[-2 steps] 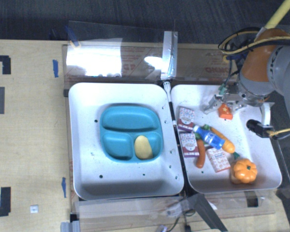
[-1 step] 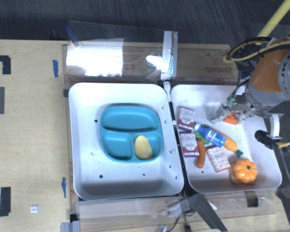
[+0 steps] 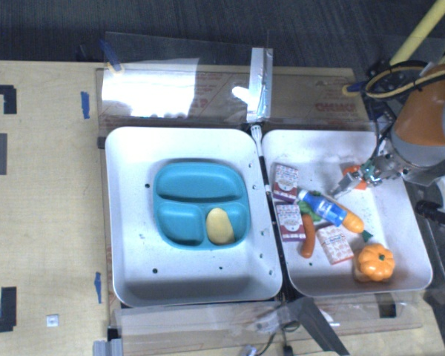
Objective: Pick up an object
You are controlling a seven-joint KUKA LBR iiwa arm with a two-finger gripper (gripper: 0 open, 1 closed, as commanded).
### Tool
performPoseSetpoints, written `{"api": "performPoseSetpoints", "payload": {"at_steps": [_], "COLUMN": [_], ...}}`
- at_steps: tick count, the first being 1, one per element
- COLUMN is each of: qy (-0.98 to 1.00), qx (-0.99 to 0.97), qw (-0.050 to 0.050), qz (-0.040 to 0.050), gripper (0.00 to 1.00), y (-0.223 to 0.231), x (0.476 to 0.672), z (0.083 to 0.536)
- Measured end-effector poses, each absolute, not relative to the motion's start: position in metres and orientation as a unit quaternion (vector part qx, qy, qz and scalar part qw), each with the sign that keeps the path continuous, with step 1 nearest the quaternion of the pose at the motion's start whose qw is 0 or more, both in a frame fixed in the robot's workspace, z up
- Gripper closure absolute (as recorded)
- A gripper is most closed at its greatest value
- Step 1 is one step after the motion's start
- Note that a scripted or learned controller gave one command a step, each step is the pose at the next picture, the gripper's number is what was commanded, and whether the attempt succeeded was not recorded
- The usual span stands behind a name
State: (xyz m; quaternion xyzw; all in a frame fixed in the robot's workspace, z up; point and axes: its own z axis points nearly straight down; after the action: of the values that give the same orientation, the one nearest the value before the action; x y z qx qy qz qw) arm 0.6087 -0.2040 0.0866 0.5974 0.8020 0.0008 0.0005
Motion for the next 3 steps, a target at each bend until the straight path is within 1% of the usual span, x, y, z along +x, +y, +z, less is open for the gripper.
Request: {"api": "performPoseSetpoints", "payload": {"at_steps": [1, 2, 3], "qy": [0.801, 0.801, 0.800], "qx": [0.599, 0.599, 0.599], "qw": [0.003, 0.003, 0.003], "qz": [0.0009, 0.0006, 0.0008], "gripper": [1.00, 0.00, 1.00], "y": [-0.2058, -0.2057, -0.2060], "x": [0.6098, 0.6094, 0.6095], "z": [0.0969, 0.0961, 0.1048]}}
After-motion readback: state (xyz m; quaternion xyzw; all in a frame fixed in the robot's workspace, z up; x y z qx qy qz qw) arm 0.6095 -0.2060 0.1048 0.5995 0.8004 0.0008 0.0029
